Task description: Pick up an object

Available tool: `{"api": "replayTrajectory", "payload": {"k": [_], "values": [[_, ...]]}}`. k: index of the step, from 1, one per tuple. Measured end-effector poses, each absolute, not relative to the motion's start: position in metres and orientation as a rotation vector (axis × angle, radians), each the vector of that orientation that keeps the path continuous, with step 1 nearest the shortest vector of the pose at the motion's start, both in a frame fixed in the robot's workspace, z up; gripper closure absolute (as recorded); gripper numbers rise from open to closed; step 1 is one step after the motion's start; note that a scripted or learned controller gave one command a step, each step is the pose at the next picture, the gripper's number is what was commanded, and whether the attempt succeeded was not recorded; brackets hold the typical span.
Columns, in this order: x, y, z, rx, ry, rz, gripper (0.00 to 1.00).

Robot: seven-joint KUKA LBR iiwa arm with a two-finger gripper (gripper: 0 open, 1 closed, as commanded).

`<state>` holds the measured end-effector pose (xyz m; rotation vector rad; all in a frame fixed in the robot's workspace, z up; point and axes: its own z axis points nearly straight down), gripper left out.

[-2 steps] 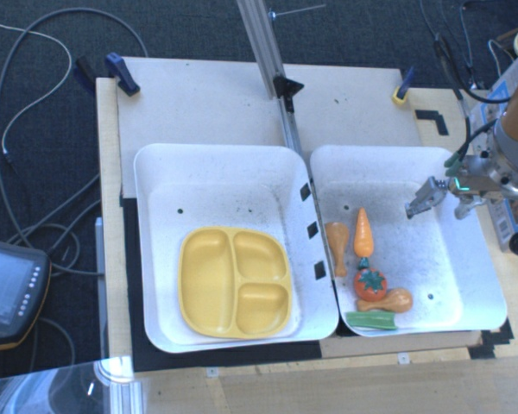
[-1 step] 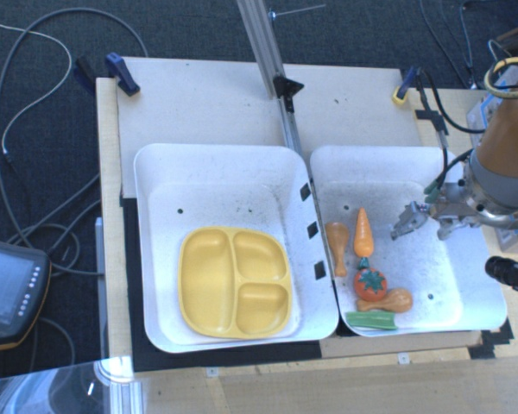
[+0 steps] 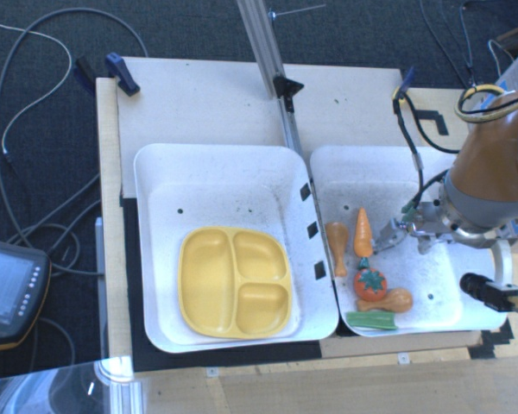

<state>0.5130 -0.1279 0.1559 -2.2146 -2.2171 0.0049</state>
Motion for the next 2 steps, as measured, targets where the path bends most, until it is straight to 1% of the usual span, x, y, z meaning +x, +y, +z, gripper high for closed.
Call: {"api": "replayTrajectory", "payload": {"k": [1, 2], "values": [[0.508, -0.133, 0.098, -2.224, -2.218, -0.001, 0.00], [0.510, -0.133, 0.112, -2.226, -2.225, -0.007, 1.00]]}}
